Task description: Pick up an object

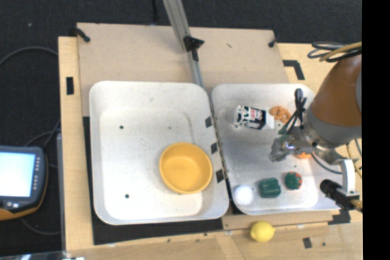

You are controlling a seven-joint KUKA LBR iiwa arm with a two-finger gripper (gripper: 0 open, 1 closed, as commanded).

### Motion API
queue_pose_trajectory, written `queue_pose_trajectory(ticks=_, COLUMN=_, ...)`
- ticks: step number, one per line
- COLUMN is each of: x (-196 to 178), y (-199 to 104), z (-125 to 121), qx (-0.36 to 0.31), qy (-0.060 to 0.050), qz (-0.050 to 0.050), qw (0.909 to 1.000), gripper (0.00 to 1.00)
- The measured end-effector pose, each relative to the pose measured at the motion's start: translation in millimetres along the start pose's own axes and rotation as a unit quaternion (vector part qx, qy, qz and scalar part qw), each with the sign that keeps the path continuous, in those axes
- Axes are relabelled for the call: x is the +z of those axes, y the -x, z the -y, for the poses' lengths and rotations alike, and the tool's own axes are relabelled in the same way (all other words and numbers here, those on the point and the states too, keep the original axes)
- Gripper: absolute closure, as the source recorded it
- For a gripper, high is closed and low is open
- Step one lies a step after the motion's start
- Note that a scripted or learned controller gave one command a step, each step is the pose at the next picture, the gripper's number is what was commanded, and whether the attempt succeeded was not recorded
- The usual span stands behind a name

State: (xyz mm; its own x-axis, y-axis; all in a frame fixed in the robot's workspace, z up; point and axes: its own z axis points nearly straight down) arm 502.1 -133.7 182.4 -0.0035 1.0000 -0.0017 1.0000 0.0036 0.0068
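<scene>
The gripper [281, 149] hangs low in the right bin [244, 97], near its right edge, between the white carton [250, 117] and green block [269, 187]. Whether it is parted or closed I cannot tell; descending here it may well close on bare floor

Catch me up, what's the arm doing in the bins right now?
The arm has its gripper down in the right bin, over bare floor in the middle. Around it lie a black-and-white carton, an orange piece, a green block, a small red and green item and a white ball. The left bin has a yellow bowl. A lemon sits on the bench.
</scene>
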Motion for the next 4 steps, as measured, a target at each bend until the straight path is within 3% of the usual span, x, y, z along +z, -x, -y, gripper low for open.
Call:
queue_pose_trajectory(ticks=2, x=-69.4, y=-1.5, z=-7.2, qx=-0.001, qy=-0.001, qz=-0.001, qw=1.0, gripper=1.0)
queue_pose_trajectory(ticks=4, x=-69.1, y=-103.5, z=-13.2, qx=-0.003, qy=-0.002, qz=-0.002, qw=1.0, gripper=1.0)
